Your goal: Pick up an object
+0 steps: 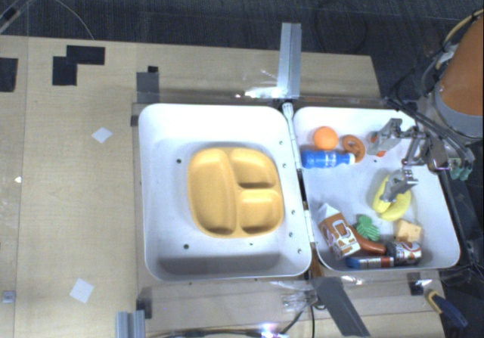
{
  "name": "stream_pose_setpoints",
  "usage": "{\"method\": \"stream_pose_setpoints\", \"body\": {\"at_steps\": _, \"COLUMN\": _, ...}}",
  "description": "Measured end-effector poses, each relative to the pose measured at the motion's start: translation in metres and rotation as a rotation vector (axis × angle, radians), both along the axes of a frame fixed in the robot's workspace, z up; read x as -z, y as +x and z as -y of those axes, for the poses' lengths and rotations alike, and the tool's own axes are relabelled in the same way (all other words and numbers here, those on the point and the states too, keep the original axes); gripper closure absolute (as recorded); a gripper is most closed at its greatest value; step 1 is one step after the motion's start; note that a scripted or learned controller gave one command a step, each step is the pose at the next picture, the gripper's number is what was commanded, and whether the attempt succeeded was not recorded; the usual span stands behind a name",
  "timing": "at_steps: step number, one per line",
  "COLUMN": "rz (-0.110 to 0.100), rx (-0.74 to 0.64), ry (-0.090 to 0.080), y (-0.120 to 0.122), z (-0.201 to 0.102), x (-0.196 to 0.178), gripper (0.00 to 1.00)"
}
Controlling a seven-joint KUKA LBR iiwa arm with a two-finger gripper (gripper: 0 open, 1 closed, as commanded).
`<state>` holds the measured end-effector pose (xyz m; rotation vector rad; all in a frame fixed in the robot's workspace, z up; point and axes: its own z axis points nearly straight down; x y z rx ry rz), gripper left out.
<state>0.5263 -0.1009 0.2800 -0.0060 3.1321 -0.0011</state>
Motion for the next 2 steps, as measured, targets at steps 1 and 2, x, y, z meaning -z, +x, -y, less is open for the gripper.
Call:
{"method": "stream_pose_setpoints", "body": {"at_steps": 1, "rz": -0.016, "rx": 0.107, "ry": 0.003, "y": -0.01, "z": 0.03, "x": 0.145, "gripper": 0.0}}
{"method": "stream_pose_setpoints", "body": {"at_steps": 2, "rz": 0.019, "rx": 0.368, "ry": 0.005, "y": -0.03, "z": 0.043, "x": 0.182, "gripper": 0.0}}
